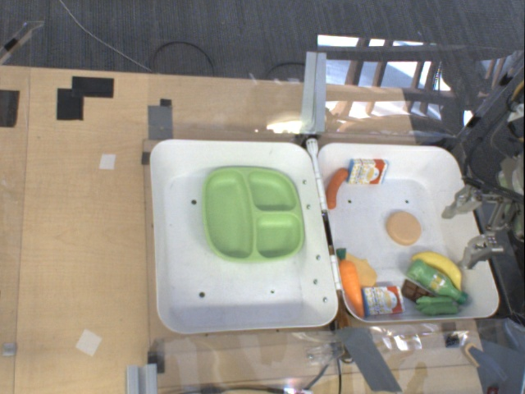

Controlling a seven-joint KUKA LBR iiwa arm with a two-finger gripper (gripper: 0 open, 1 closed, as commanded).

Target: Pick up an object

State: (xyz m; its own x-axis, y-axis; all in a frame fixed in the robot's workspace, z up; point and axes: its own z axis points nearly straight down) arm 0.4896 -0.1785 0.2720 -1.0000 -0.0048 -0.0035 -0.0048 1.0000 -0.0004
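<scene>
Across the right bin (pixel 426 158), my gripper (pixel 480 224) hangs spread and empty, the banana (pixel 437 267) just below-left.

No text, brand or number can be read. The small white carton with a red and blue printed label (pixel 367 171) at the back of the right white bin (pixel 426 158) carries printing too blurred to make out, and so does the similar small white carton with an orange and blue label (pixel 381 300) at that bin's front edge.
</scene>
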